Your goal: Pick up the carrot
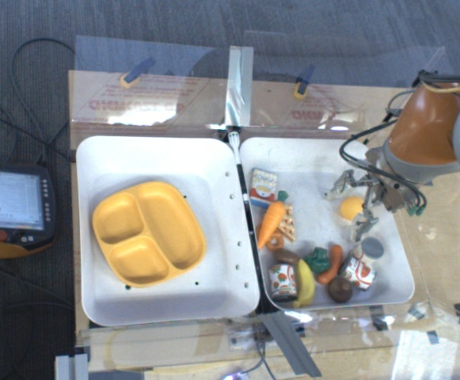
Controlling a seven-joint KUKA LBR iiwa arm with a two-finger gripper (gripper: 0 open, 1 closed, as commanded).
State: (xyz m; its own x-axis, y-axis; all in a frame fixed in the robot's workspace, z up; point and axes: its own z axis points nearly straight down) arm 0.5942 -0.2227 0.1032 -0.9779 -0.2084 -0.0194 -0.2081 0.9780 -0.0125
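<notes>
Camera view, showing carrot [270,222] lying unlifted at right bin's [396,287] left edge, gripper [359,204] hanging well apart with fingers spread wide, holding nothing, pickup remaining.

Fixed overhead camera, slanted down on both bins [166,153].

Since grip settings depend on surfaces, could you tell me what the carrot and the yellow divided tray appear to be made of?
The carrot looks like moulded plastic toy food: uniform orange, a smooth body and a green top. The yellow tray also appears to be plastic, moulded in one piece with three compartments, rounded rims and a soft satin sheen. Neither material can be confirmed by sight alone.
</notes>
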